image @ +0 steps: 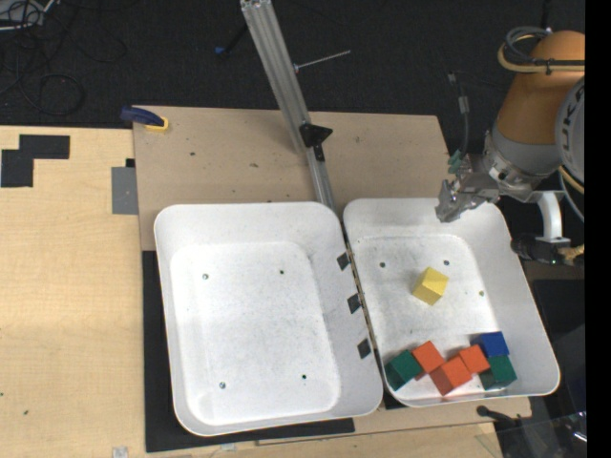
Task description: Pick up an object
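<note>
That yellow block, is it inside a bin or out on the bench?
Inside. The yellow block lies alone on the floor of the right bin, apart from the blocks clustered at its near edge.

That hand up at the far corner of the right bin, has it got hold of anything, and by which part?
Nothing is held. The hand hangs over the right bin's far rim with no block in it; the yellow block and the others lie on the bin floor.

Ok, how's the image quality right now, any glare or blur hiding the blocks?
Camera view: even lighting, white bins bright but not blown out; the yellow block is sharp with a small soft shadow; the corner cluster reads clearly by colour; the gripper is small and slightly soft against the dark background.
</note>
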Robot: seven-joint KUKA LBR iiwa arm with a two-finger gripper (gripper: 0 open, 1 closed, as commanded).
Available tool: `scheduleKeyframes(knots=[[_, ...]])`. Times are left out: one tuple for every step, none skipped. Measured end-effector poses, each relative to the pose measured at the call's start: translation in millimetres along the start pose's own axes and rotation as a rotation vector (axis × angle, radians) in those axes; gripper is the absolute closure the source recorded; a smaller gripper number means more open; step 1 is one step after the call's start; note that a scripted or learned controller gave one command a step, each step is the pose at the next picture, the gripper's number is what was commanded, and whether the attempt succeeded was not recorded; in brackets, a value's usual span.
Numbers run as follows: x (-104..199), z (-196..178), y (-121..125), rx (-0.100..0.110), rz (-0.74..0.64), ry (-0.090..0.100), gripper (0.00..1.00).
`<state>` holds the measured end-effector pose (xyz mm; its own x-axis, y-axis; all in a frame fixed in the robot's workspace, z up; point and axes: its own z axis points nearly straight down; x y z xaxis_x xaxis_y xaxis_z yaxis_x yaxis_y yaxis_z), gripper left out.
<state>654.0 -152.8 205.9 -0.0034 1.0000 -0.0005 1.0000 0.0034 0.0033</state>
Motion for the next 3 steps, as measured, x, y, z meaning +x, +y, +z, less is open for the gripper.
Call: scheduleKeyframes(knots=[[51.4, -9.4, -16.1, 0.006, 0.000, 0.003, 1.00], [108.6, -2.3, -21.5, 0.009, -0.001, 0.004, 1.00], [162.3, -17.3, -31.9, 0.008, -0.002, 0.004, 1.00]])
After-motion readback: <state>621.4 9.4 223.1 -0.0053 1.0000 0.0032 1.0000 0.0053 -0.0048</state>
